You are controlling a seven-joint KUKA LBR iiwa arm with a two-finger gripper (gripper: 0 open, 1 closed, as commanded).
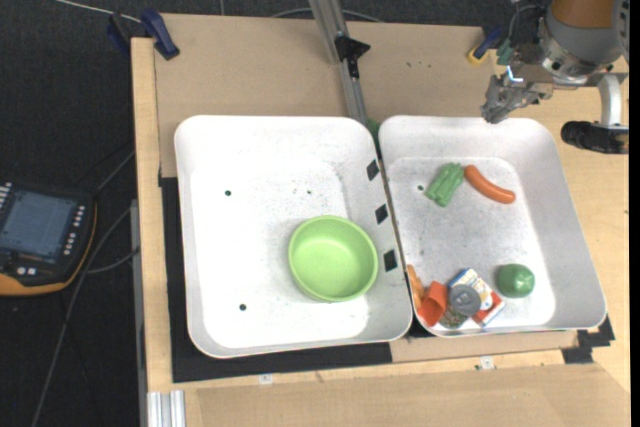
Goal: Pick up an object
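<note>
My gripper [497, 112] hangs over the far rim of the right bin [560, 215], fingers pointing down with nothing seen between them. In that bin lie a green ridged piece [445, 184] and an orange sausage-shaped toy [489, 185], both in front of the gripper and well apart from it. Near the bin's front edge sit a green ball [515, 280], a small colourful box [477, 292] with a grey round tin [462, 300] on it, and an orange scoop-like piece [430, 300]. A light green bowl [333, 258] rests in the left bin [230, 215].
A slanted metal pole [325, 5] runs down to the gap between the bins. Blue clamps [158, 33] hold the board at the back left. A handheld pendant [40, 235] lies off the bench on the left.
</note>
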